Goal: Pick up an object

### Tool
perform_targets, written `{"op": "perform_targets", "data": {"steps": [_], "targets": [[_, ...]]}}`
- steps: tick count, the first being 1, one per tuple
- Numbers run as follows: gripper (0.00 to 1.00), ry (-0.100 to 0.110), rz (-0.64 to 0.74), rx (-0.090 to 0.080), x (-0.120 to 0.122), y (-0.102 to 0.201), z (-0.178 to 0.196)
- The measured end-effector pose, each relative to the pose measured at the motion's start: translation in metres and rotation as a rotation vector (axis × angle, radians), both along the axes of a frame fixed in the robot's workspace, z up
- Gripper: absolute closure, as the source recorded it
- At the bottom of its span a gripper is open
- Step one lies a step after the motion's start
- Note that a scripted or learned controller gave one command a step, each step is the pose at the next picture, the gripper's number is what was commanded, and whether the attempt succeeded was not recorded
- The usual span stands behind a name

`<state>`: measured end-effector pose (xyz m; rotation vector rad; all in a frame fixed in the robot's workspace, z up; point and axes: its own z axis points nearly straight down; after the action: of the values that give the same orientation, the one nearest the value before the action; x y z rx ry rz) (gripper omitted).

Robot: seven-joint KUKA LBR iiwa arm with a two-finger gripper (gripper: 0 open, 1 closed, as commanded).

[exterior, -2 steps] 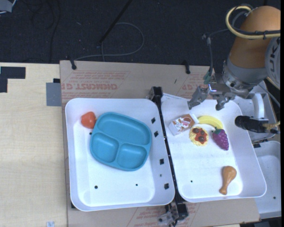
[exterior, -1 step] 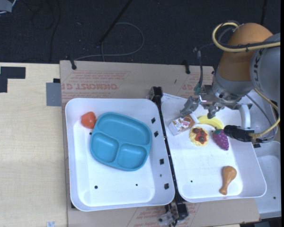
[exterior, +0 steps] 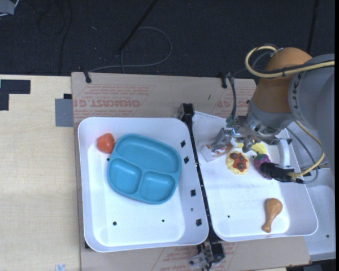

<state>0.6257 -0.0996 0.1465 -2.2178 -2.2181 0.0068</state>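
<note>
My gripper (exterior: 229,143) hangs low over the far part of the right bin (exterior: 243,230), open, with nothing between its fingers. Just below it lies a small yellow and red pizza toy (exterior: 237,162). To the right of that are a purple toy (exterior: 264,165) and a yellow piece (exterior: 259,148), partly hidden by the wrist. A tan drumstick toy (exterior: 271,212) rests near the bin's front right corner. In the left bin (exterior: 96,219) sit a blue divided plate (exterior: 144,168) and a red tomato toy (exterior: 105,143).
The bins' shared divider (exterior: 195,174) runs between them with black clips. A black cable (exterior: 282,174) from the arm loops over the right bin's right side. Bare white floor shows in the front middle of the right bin.
</note>
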Motion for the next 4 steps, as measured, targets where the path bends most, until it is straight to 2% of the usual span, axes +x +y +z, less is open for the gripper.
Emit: {"op": "perform_targets", "data": {"steps": [1,2,3,4], "targets": [[0.0,-0.017,0.001,0.0,0.004,0.001,-0.032],[1.0,-0.02,-0.003,-0.003,0.005,-0.002,-0.02],[1.0,-0.007,0.001,0.0,0.005,0.007,0.035],[1.0,-0.006,0.001,0.0,0.005,0.006,0.069]]}}
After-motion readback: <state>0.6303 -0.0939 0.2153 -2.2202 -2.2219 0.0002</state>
